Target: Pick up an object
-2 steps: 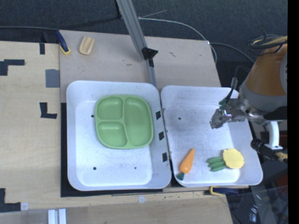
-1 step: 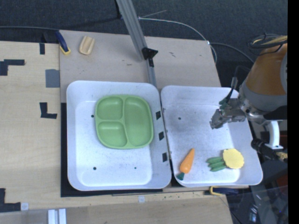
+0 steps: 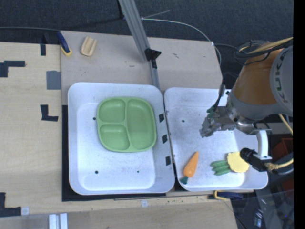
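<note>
Tool hangs over the middle of the right bin, and whether it stands apart or together I cannot tell from this slant. Nearest the lower edge of the frame, the orange carrot lies at the bin's lower left, with the green pods and the yellow piece touching each other at lower right. My pick would be the carrot, since it lies alone: centre over its thick middle and close across its width. Further up and left, the green divided plate sits in the left bin. On the desk at upper left rests a small tan block.
</note>
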